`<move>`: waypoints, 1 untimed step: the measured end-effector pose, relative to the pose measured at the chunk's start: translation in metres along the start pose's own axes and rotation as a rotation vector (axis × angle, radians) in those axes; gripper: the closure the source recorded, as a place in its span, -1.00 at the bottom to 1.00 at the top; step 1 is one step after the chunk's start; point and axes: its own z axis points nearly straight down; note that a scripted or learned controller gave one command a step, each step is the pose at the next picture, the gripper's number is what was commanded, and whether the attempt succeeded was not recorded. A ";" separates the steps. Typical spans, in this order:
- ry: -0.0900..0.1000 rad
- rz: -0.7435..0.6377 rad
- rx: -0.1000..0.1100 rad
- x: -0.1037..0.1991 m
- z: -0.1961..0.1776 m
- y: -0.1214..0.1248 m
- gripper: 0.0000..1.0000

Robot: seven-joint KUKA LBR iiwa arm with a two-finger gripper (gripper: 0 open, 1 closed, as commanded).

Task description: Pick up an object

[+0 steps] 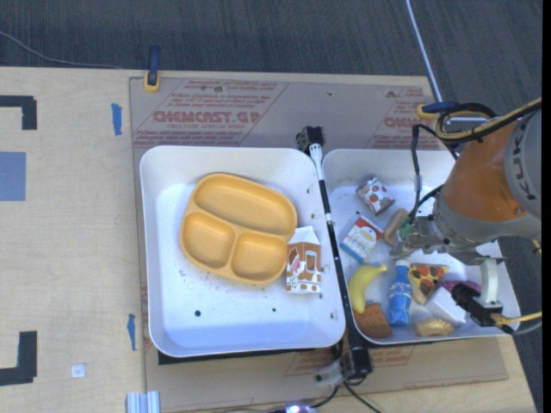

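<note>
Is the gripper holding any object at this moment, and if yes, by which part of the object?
It cannot be told. The arm covers the gripper over the right bin, above the pizza slice and blue bottle.

"CHEMCAST GP" – red print, repeated, on brown board (207, 114)

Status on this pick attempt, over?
Gripper low in right bin, jaws unreadable. Nothing seen held. Blue bottle, banana, pizza slice crowd below it.
</note>
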 end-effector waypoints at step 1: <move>0.000 -0.001 0.001 0.000 0.000 0.000 -1.00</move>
